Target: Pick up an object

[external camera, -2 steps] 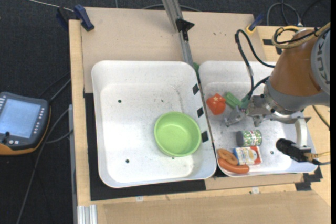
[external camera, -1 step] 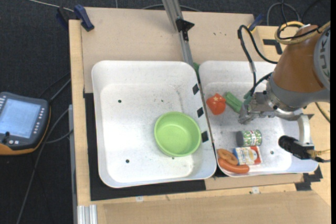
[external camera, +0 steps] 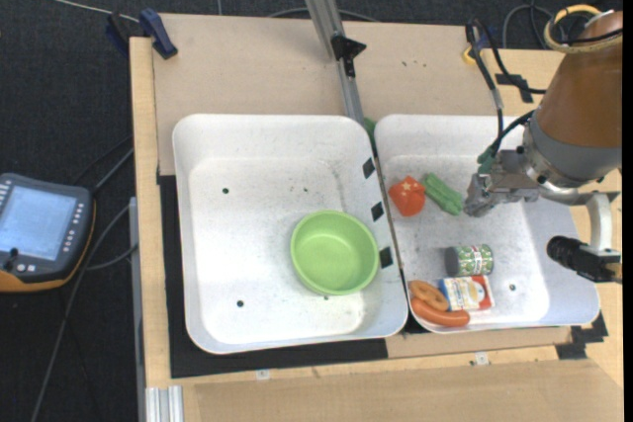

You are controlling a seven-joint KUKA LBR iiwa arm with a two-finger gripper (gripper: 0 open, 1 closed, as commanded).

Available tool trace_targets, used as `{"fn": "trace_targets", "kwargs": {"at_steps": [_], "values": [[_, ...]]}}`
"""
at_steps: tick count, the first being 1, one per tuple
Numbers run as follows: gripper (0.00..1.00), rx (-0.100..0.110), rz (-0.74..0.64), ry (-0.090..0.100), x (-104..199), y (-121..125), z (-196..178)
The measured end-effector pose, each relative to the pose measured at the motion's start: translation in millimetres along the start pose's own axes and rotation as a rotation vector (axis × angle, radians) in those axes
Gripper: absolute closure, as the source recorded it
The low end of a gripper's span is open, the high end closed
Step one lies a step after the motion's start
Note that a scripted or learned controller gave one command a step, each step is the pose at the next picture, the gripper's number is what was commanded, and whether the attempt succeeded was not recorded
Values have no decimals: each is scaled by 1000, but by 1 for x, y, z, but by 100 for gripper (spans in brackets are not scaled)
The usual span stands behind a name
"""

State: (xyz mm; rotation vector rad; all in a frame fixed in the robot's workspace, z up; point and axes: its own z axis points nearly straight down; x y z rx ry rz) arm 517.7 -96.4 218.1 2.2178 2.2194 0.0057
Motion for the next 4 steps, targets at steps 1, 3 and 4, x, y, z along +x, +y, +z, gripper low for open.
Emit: {"fn": "trace_targets", "kwargs": {"at_steps": [1, 3, 4], "values": [[100, 2, 0, 0, 0, 1, -27], [100, 6, -4, 1, 104, 9, -19], [100, 6, -4, 2, 148, 6, -16]]}}
